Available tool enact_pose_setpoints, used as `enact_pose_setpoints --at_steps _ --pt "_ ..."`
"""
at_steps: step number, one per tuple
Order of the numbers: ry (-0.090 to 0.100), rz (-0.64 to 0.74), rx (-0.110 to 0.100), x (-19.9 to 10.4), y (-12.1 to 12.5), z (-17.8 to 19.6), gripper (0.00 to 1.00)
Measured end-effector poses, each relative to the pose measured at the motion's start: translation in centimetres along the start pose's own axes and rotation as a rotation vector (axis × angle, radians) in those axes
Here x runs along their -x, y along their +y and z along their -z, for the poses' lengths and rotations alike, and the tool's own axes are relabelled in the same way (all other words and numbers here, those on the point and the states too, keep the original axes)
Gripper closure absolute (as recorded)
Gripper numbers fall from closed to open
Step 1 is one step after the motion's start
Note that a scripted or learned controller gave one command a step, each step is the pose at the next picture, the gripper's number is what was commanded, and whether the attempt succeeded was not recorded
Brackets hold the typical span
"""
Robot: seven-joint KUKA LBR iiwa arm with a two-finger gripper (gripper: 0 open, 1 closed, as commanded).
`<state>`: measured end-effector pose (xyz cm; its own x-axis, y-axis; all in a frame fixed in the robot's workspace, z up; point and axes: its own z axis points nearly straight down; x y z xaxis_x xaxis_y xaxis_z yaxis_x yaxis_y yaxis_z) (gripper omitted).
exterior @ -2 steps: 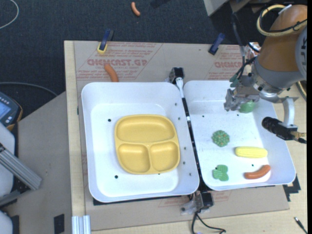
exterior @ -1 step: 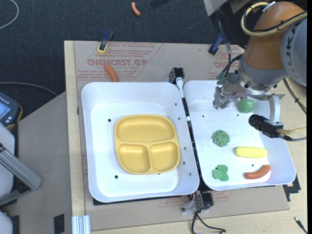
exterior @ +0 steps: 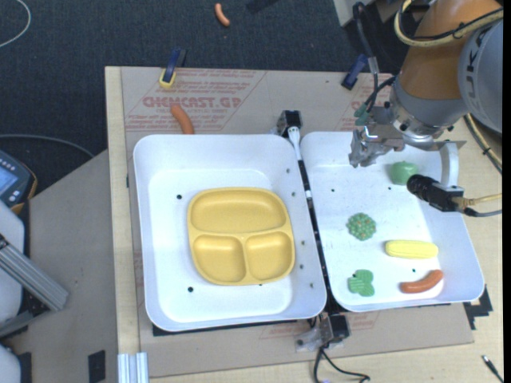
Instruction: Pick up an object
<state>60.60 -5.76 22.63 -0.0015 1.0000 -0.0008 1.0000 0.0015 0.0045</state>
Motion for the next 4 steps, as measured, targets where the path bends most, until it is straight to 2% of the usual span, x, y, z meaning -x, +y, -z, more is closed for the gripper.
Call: enact_pose_setpoints --at_steps 1,2,3,4 --pt "0.0 -0.002 -0.005 0.4 0.0 -0.4 1.0" --pt "0.002 -0.002 -0.008 -0.3 -1.7 -0.1 1.0" --pt "-0.001 -0.002 -0.002 0.6 -0.2 -0.9 1.0" --pt "0.0 0.0 -0.001 -0.5 -0.6 0.0 1.0"
